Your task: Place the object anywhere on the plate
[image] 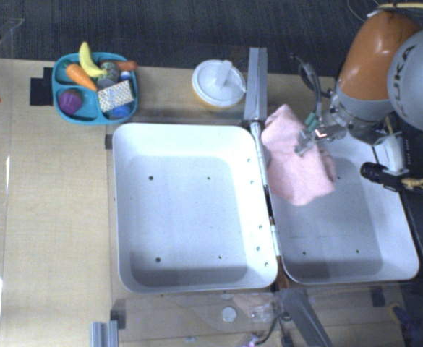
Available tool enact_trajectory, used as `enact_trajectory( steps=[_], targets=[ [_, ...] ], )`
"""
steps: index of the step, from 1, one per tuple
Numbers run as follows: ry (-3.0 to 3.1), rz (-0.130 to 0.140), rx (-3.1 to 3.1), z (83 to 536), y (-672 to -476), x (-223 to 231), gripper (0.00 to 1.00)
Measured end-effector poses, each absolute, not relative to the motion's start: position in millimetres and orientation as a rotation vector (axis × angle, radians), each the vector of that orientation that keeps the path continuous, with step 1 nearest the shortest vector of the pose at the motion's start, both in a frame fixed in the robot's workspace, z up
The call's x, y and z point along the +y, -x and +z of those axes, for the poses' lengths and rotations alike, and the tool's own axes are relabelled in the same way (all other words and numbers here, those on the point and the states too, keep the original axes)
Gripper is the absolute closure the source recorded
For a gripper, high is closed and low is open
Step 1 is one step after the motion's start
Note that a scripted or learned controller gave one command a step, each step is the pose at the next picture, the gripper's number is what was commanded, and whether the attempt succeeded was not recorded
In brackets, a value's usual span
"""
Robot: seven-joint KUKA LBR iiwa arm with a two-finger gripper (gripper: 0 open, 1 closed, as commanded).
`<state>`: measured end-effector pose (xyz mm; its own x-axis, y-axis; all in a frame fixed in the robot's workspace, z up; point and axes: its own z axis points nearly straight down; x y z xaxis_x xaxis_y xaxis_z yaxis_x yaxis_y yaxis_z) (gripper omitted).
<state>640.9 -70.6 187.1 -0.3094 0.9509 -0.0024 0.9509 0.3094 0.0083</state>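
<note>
The hand (306, 137) sits over the rear left part of the right bin (356, 259), and its fingers appear clenched on the upper edge of a pink cloth (298, 166), which hangs crumpled against the divider between the bins. The left bin (189, 208) lies just beside it on the surface (45, 215). Behind the bins stand a round white plate on a yellow rim (218, 84) and a blue sectioned tray of toy food (94, 87), well apart from the cloth.
</note>
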Motion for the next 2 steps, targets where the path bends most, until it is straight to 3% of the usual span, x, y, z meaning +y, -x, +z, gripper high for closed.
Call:
enact_trajectory(
  steps=[1,2],
  targets=[
    [-1.833,0.009,2.541,227,-643.4,-69,1.0],
    [-1.286,0.006,2.859,218,-618.1,-25,1.0]
  ],
)
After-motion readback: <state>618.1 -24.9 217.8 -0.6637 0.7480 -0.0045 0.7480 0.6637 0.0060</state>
